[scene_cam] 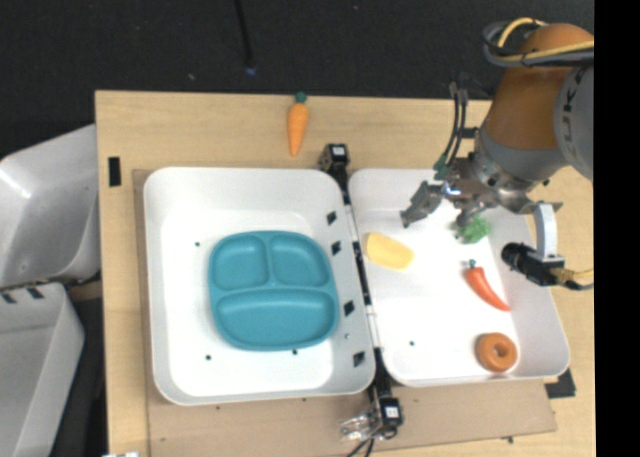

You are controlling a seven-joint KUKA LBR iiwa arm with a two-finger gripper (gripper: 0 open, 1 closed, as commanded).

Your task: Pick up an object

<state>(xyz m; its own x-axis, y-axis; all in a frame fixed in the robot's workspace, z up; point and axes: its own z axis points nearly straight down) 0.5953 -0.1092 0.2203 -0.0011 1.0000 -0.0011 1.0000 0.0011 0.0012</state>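
In the right bin (440, 360) lie a yellow lemon-like piece (388, 251), a red chili pepper (485, 285), a brown doughnut (496, 351) and a small green piece (474, 231). My gripper (445, 213) hangs over the bin's back part, open, with its fingers spread wide. One fingertip (418, 208) points toward the yellow piece from a little behind and to the right of it. The other fingertip sits right at the green piece, partly covering it. Nothing is between the fingers.
The left bin (170, 345) holds a teal divided plate (273, 288). An orange carrot (297, 124) lies on the wooden bench behind the bins. Small black clips (334, 156) sit along the seam between the bins. The arm's cable and a black fitting (530, 261) overhang the right bin's right side.
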